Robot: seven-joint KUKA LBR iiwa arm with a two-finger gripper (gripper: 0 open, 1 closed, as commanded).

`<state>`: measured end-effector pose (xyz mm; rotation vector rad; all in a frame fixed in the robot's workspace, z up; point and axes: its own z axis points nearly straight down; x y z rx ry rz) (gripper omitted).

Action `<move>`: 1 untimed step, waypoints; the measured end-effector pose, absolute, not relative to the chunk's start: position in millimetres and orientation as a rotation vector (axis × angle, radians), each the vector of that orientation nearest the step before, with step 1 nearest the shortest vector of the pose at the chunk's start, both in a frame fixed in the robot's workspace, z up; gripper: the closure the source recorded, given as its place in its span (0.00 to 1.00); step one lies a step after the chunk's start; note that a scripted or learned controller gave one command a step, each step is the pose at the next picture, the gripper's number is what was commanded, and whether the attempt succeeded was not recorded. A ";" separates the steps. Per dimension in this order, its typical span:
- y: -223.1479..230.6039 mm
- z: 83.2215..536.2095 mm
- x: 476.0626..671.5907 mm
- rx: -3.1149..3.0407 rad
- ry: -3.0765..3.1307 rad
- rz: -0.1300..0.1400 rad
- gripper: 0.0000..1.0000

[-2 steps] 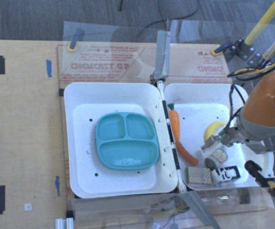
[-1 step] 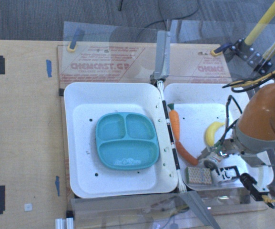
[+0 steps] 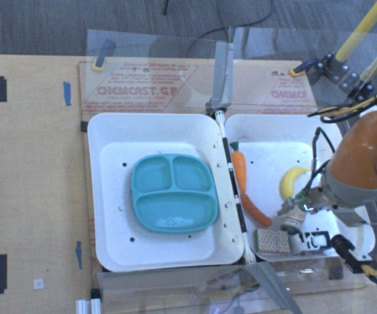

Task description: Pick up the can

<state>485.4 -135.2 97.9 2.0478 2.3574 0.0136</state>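
The can [image 3: 273,242] lies on its side near the front edge of the right bin [image 3: 266,156]. It has a speckled greenish label, and its silver end points right. My gripper [image 3: 292,218] hangs below the orange wrist band, just above and slightly right of the can's right end. The arm's body hides the gripper's far side. Nothing visibly sits in the gripper.
An orange carrot [image 3: 240,170] and a second orange piece [image 3: 255,211] lie along the right bin's left wall. A yellow banana [image 3: 291,179] lies beside the arm. A teal divided plate [image 3: 174,193] rests in the left bin [image 3: 110,142]. Cables trail at the right.
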 end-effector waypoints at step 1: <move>-60.0 198.5 480.3 1.995 2.430 -0.003 1.00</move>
